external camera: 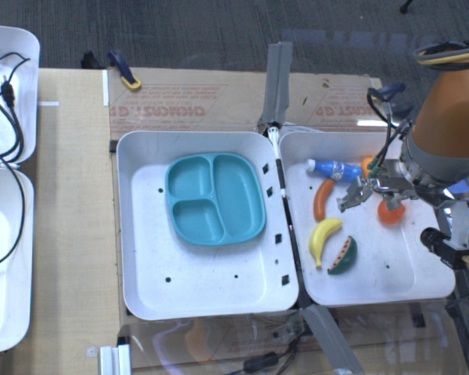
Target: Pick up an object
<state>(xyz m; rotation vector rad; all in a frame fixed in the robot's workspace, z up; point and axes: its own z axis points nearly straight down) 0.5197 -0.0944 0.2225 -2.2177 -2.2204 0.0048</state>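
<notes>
Two shallow white bins sit side by side on a bench. The left bin (pixel 141 287) carries a teal divided plate (pixel 216 198) near its centre, toward the far edge. In the right bin (pixel 422 283), from left to right: a banana (pixel 323 238) and a watermelon slice (pixel 341 255) near the front, an orange-red sausage (pixel 322 198), a blue bottle (pixel 334 169) by the far edge, and an orange round fruit (pixel 391 212). The gripper (pixel 359 194) hangs above the bin's middle, fingers spread and gripping no object.
</notes>
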